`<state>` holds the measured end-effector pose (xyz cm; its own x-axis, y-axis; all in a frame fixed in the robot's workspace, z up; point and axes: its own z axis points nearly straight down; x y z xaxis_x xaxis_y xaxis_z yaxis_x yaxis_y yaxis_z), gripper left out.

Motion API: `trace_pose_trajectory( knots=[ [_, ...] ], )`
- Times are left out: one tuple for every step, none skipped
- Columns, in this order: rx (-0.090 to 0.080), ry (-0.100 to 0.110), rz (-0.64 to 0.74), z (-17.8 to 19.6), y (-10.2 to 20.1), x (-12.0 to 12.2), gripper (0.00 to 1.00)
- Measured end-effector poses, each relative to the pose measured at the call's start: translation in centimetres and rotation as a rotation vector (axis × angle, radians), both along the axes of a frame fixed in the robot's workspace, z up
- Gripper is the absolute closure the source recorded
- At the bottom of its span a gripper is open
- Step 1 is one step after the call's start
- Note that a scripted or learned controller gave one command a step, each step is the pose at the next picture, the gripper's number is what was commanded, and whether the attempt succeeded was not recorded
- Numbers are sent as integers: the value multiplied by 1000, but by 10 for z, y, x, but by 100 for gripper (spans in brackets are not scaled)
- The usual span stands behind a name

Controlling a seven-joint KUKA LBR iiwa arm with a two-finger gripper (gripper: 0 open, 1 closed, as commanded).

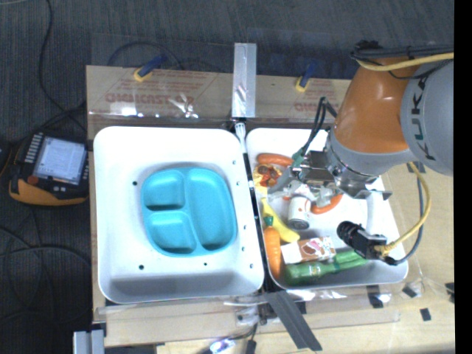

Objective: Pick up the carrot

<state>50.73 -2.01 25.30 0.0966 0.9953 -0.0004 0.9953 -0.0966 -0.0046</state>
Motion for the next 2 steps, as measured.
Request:
trace_pose_trajectory(
  knots=[
    [-3,-5,61,173,-64,14,0],
    [1,-3,396,33,-1,18,0]
  ],
)
